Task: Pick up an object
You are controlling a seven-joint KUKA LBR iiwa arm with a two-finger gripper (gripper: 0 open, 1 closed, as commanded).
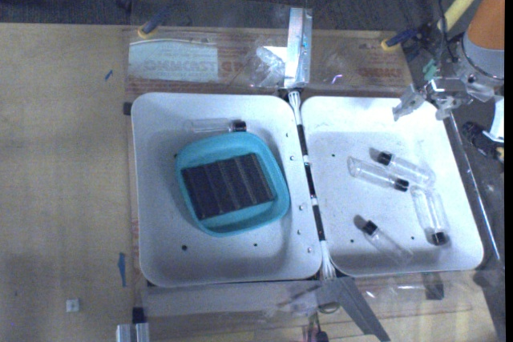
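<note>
**Clear tubes, slick walls — a grasp easy to miss**

Nearest the camera, at the lower edge of the right bin point(461, 248), a clear tube with a black cap point(383, 239) lies flat at about 7 o'clock from the bin's middle. Two more capped tubes point(390, 170) cross near the centre, and a fourth point(430, 215) lies at 4 o'clock. The left bin point(152, 172) holds a blue tray point(232, 183) with a dark ribbed insert, and another tube point(215, 125) at its 12 o'clock.

The gripper point(421, 98) hangs over the right bin's rim at 1 o'clock, carrying nothing; whether it stands released or clenched I cannot tell.

Risks, as I judge them — round tubes may roll or squirt aside under a closing pinch, and the crossed pair could be nudged apart rather than lifted.
</note>
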